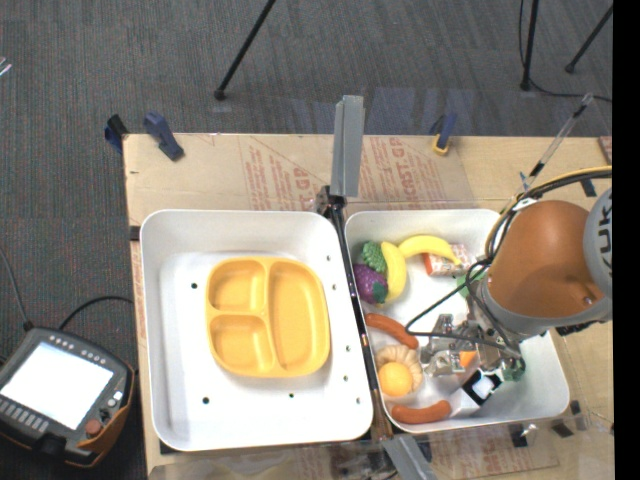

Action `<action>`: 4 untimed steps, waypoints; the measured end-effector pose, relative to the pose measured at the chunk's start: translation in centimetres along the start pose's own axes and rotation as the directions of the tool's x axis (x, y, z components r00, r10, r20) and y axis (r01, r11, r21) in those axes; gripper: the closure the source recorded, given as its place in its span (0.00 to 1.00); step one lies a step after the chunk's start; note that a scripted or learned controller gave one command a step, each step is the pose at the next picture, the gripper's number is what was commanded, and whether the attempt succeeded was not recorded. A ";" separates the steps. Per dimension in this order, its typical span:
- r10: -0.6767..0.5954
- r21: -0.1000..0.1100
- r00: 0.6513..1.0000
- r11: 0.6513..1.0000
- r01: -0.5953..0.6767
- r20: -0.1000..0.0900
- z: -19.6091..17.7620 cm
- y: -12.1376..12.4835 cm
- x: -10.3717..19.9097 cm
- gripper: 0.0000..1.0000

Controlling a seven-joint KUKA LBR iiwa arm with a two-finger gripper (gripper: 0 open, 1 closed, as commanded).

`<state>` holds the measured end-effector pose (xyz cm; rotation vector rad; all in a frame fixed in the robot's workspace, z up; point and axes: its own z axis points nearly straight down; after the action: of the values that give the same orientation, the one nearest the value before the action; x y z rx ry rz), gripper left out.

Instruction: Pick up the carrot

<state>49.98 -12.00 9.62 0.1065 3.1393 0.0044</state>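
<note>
My gripper (462,352) is low in the right bin (545,383), under the orange wrist band (540,258). A small orange patch that looks like part of the carrot (467,359) peeks out right at the gripper's metal parts; the rest of it is hidden by the gripper. Whether it is touched or held is unclear.
Also in the right bin are a banana (425,245), purple grapes (371,282), a sausage (392,330), an orange fruit (395,378), a second sausage (421,412) and a small packet (441,262). The left bin (170,248) holds a yellow divided tray (268,316).
</note>
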 end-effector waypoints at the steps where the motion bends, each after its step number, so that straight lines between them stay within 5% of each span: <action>1: -0.272 0.003 0.962 0.962 0.272 0.003 -10.9 -0.3 1.2 1.00; 2: -0.678 -0.003 0.735 0.735 0.678 -0.002 -6.7 2.6 1.0 1.00; 3: -0.544 0.009 0.839 0.839 0.544 0.006 -17.4 -6.8 -2.7 1.00; 4: -0.545 0.001 0.838 0.839 0.545 0.002 -17.0 -6.7 -2.6 0.00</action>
<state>52.10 -18.89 26.60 -0.7891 3.0369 0.0029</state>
